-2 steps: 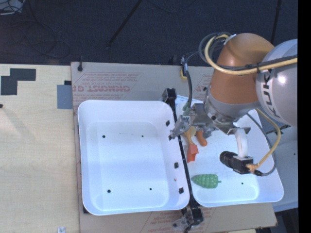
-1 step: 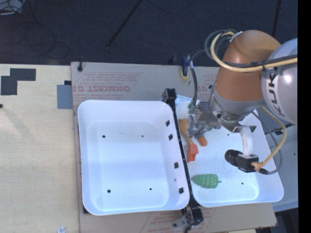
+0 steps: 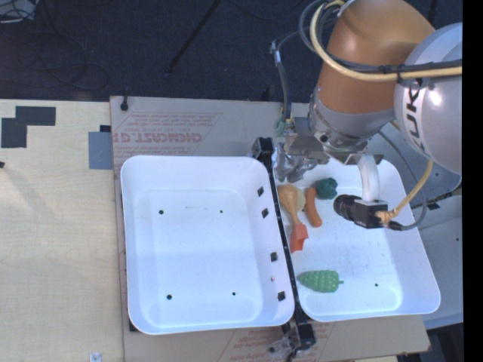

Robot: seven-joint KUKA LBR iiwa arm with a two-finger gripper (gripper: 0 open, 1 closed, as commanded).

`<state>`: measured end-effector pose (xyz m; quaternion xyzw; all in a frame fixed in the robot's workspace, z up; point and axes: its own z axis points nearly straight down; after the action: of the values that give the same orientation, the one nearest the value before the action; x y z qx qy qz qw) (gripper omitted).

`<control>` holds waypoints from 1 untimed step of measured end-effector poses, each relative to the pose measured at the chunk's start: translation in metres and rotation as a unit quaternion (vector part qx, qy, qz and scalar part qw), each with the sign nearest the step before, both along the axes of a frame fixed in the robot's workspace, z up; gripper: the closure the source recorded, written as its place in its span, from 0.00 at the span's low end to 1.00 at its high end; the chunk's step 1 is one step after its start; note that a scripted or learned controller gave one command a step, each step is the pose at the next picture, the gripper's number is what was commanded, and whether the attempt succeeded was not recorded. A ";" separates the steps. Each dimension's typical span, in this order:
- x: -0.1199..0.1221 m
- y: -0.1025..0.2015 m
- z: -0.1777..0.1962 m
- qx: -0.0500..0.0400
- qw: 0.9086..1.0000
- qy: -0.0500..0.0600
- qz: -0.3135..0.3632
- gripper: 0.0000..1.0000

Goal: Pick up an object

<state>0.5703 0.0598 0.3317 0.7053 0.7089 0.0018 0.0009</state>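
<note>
Hanging over the right bin [image 3: 377, 259], the gripper [image 3: 296, 164] (clenched or loose, I could not tell) had the orange toy [image 3: 311, 207] just nearer us, its end pointing at it.

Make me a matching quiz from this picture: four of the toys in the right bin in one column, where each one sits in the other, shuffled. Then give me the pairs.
Things:
1 bumpy green toy
2 dark teal toy
3 tan toy
4 red piece

Places:
A closest below the gripper
B alone, nearest the front edge of the right bin
C just in front of the orange toy, a little to its left
D right of the orange toy's top end

Pairs: 1-B, 2-D, 3-A, 4-C
</note>
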 end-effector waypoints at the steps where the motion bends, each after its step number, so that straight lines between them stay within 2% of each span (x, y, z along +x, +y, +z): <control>1: 0.063 0.043 -0.029 -0.001 1.000 0.002 -0.001 1.00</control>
<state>0.6329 0.1031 0.3022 0.7060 0.7082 -0.0005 0.0000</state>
